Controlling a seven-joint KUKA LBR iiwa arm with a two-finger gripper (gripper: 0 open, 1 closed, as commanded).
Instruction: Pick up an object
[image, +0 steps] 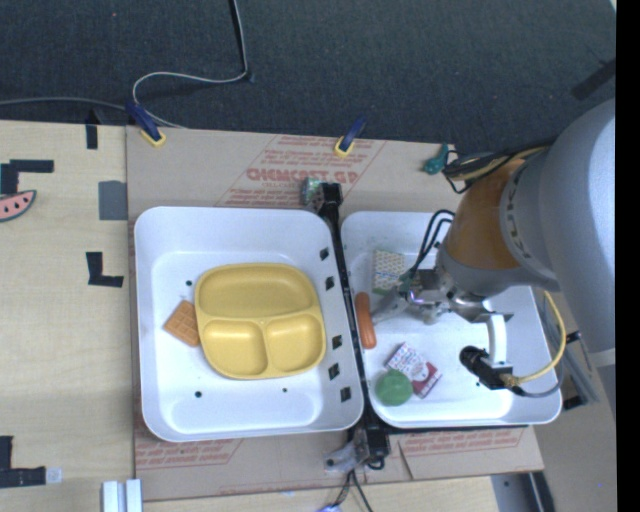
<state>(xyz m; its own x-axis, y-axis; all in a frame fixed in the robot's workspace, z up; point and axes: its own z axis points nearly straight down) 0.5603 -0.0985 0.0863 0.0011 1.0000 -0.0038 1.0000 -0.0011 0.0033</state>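
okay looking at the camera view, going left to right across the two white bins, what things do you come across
Cracker → yellow divided plate → orange carrot-like stick → green ball → red and white packet → gripper of the arm.

A single fixed camera looks down on the bench from above, tilted slightly so the far edge with dark carpet (320, 50) lies along the top of the frame. It stands far enough back to take in both white bins whole: the left bin (160, 330) sits near the middle and the right bin (530, 400) toward the right side. The arm (570, 210) enters from the right, looming large and close to the lens, covering part of the right bin's far corner
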